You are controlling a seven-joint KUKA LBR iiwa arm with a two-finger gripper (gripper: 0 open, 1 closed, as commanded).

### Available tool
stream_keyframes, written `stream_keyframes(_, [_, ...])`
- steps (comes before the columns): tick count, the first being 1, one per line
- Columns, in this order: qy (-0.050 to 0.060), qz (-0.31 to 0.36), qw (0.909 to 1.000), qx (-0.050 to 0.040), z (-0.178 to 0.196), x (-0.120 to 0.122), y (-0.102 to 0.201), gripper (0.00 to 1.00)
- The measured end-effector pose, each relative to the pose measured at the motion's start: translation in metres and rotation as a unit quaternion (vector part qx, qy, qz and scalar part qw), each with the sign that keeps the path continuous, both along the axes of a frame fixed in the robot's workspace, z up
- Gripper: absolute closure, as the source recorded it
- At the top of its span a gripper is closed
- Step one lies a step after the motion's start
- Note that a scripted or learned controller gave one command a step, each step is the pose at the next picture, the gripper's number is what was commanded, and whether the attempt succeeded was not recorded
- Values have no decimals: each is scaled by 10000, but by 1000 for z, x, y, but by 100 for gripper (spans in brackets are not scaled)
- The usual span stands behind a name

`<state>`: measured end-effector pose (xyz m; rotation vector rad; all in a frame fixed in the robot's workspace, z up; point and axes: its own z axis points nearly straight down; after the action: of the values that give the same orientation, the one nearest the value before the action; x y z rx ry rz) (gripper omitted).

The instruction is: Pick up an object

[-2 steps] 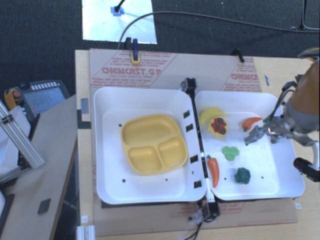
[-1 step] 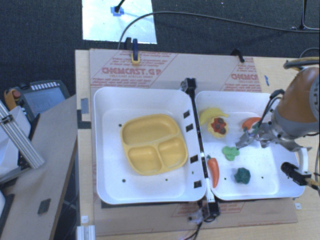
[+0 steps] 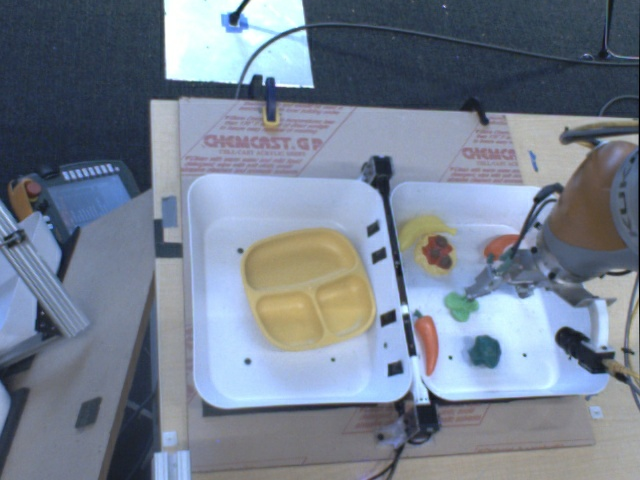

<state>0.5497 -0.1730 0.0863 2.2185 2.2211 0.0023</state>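
The gripper [image 3: 478, 290] is seen low in the right bin [image 3: 520, 383], just above a light green toy [image 3: 460, 306]; whether the jaws are wide or narrow cannot be told. A carrot [image 3: 428, 341] lies by the bin's left wall. "CHEMCAST GP" is printed on the brown sheet [image 3: 300, 133] along the bench's far edge.

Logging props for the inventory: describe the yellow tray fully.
The yellow tray looks like matte plastic, a rounded rectangle with three compartments: one long one along the far side, two smaller ones nearer the camera. It lies flat, slightly turned, on the floor of the left bin, near its middle. Nothing sits in it.
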Motion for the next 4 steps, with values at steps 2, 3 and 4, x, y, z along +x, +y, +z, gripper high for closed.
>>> stream_keyframes(2, [-15, 22, 10000, -5, 67, 12, 8, 100])
stream_keyframes(3, [-26, 25, 10000, -10, 131, 14, 4, 100])
stream_keyframes(4, [-5, 24, 10000, -3, 138, 15, 4, 100])
